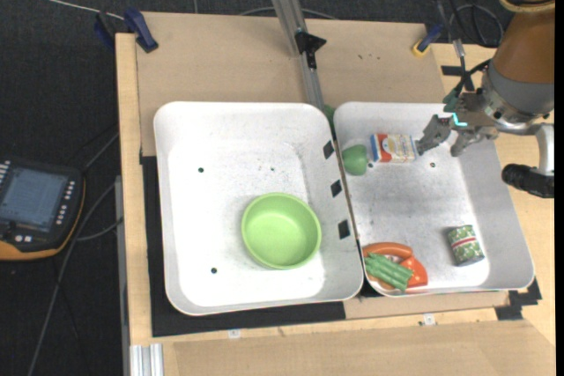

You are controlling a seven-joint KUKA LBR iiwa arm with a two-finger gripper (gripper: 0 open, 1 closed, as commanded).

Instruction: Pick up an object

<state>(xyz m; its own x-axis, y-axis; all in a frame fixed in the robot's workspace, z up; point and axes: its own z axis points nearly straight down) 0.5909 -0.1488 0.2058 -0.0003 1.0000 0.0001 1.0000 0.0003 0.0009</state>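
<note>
We are hovering our gripper [446,135] over the upper right of the right bin [493,216] — fingers spread, gripping nothing. A carton [392,147] is lying just left of it, beside a green ball [354,160]. A can [464,244] and an orange-green toy [394,268] are sitting lower down — a green bowl [280,230] is resting in the left bin [189,180].

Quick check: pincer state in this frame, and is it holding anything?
Pincer: open, holding nothing, above the right bin beside the small carton.

Grey arm [527,40] with orange band reaching in from right, jaws spread apart, pointing down-left
</note>
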